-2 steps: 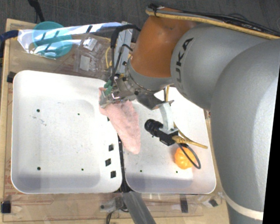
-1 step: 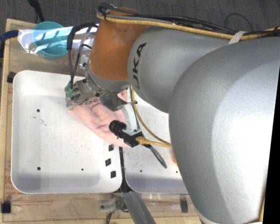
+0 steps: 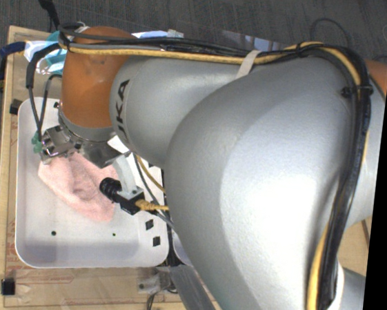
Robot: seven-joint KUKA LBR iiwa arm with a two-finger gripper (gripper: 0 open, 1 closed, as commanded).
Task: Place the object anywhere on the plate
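End effector (image 3: 56,143), grip unreadable, sits over pink cloth (image 3: 79,185) near white bin's (image 3: 64,251) left wall.

You see the grey arm (image 3: 246,178) reaching across from the right, its orange band (image 3: 91,77) above the left white bin (image 3: 65,247). Below the wrist, a crumpled pink cloth (image 3: 79,186) lies on the bin floor.

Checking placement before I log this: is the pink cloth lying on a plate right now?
No. The pink cloth lies crumpled on the bare floor of the white bin, just under the arm's wrist, with no plate beneath it.
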